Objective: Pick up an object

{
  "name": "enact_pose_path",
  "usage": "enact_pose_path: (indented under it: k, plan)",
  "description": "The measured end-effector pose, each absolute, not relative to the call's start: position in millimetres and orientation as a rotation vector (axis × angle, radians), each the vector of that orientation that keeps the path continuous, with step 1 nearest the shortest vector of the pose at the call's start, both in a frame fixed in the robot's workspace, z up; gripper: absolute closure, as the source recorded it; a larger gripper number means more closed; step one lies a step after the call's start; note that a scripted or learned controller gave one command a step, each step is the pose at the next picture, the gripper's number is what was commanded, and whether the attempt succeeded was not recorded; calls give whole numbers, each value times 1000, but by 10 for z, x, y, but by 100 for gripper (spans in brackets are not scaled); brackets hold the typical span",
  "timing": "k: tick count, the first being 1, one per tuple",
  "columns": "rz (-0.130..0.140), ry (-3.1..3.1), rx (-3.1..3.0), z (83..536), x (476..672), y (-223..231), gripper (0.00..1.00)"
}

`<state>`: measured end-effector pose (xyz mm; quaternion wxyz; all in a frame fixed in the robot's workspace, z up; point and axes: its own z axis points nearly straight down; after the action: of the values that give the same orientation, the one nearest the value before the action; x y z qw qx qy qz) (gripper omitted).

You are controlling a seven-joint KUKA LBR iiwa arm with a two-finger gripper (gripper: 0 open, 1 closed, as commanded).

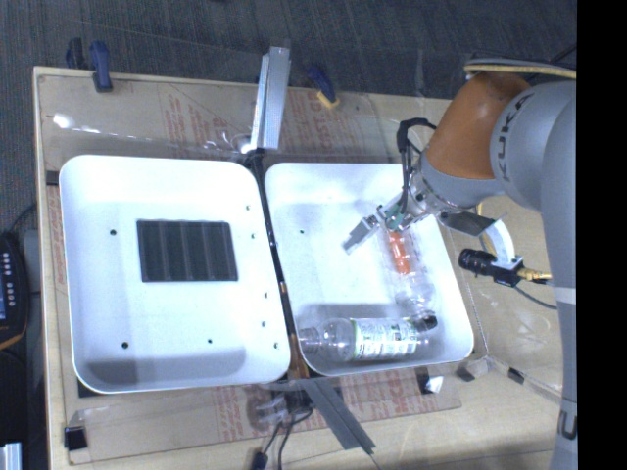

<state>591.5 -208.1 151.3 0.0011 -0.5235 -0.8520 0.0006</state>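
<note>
Bottles are what the task offers, and both lie in the right bin [294, 262]. Nearest the gripper [377, 225] is a small clear bottle with an orange label [407, 262], lying lengthwise just below and to the right of the fingers, its upper end close under the wrist. The gripper's fingers look spread, one grey finger reaching out to the left over bare bin floor, and nothing sits between them; whether a fingertip touches the small bottle's top I cannot tell. Farther from the tool, along the bin's bottom wall, lies a larger clear bottle with a white and green label [367, 339], on its side, its cap end near the small bottle's lower end. Farthest off, well to the left of the gripper, the left bin [88, 262] has a dark ribbed panel [186, 251] on its floor. By my judgement the pick is not yet made: the arm is low in the bin, but closing on a bottle and lifting remain.
</note>
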Motion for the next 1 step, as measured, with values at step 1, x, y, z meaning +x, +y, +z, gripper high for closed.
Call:
enact_pose_path:
  k: [1]
  plan:
    - [2, -2497, -1906, 2120, 5767, -2112, 0]
